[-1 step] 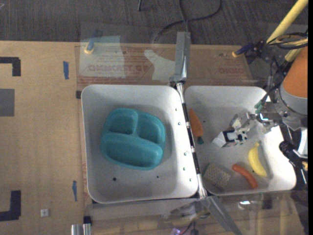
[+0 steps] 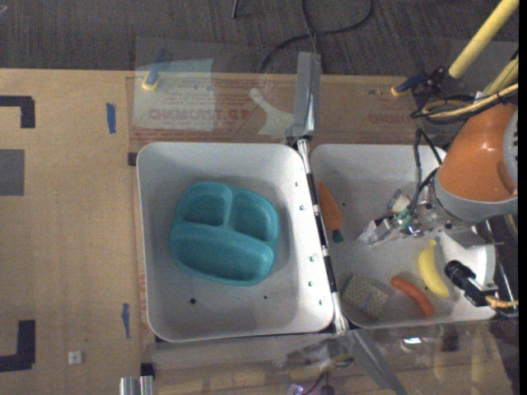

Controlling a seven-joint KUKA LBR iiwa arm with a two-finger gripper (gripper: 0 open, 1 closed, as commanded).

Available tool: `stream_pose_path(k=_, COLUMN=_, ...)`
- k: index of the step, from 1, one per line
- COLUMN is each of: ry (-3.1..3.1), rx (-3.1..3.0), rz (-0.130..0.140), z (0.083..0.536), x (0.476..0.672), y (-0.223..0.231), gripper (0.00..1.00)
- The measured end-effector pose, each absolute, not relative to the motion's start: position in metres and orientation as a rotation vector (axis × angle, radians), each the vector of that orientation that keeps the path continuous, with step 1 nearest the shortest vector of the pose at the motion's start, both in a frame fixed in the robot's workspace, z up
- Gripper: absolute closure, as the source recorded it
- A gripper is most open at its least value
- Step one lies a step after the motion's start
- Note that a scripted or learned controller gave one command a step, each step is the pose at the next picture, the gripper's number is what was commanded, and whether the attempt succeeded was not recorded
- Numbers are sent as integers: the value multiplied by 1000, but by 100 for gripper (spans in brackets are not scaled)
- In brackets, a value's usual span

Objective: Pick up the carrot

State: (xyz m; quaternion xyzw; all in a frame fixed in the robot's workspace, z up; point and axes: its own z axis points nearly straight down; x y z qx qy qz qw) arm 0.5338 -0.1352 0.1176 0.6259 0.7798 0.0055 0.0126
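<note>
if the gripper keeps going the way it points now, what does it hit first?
The gripper points left across the right bin, toward the carrot by the left wall. Likely the carrot first; height is unclear, so it might pass above.

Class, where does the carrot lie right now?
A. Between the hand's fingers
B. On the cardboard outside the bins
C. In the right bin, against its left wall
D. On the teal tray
C: the carrot lies along the right bin's left wall, apart from the hand.

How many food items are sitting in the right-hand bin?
3: a carrot along the bin's left wall, a banana near the right side, and a sausage just left of the banana. The arm may hide more.
</note>
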Motion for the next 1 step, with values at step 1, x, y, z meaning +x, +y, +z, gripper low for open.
stream_pose_path(k=1, ry=2421, rx=1955, rz=16, z=127, x=534, y=-139, gripper=100)
